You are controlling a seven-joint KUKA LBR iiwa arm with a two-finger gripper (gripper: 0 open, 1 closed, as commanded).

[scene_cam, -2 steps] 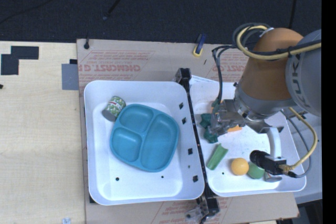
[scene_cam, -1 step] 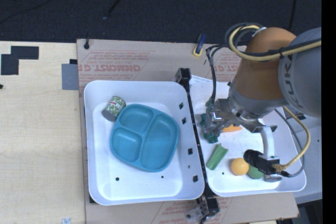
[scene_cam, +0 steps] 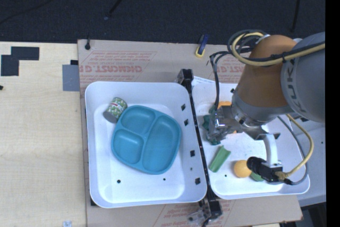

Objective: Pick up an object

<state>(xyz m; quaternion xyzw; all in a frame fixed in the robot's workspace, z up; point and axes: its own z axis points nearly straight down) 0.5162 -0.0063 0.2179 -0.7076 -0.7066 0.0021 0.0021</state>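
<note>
Nothing looks lifted yet: the gripper (scene_cam: 214,130) hangs low just above the green block (scene_cam: 219,159) in the right bin (scene_cam: 297,186), its opening impossible to tell, while the orange ball (scene_cam: 241,168) rests beside that block.

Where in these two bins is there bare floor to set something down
Left bin: a bare strip along the near edge, below the blue divided plate, which borders the small can. Right bin: crowded by the gripper, green block and orange ball.
</note>
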